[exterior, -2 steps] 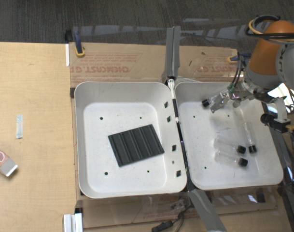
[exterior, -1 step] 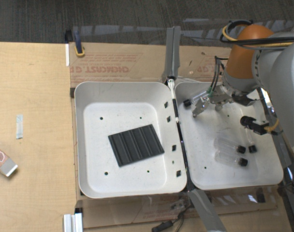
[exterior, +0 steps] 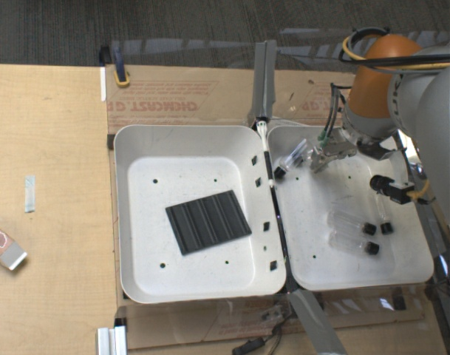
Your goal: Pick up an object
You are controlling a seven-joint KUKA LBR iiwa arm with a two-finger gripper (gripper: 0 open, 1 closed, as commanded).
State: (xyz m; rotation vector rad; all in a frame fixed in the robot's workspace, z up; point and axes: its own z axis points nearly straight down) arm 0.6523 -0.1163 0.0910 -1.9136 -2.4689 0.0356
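Well, the only writing I can read is on the cardboard (exterior: 165, 98) behind the bins: "CHEMCAST", upside down. Two white bins: the left bin (exterior: 128, 198) holds one black ribbed mat (exterior: 208, 221). In the right bin (exterior: 313, 272) I count four clear tubes with black caps; one tube (exterior: 290, 158) lies just beside my jaws (exterior: 318, 156). Whether those are open or closed, I cannot tell.

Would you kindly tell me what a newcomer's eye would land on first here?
Probably the dark ribbed panel lying flat in the left bin. Next, the grey arm with its orange band reaching over the right bin, its claw beside a clear tube at the far edge.
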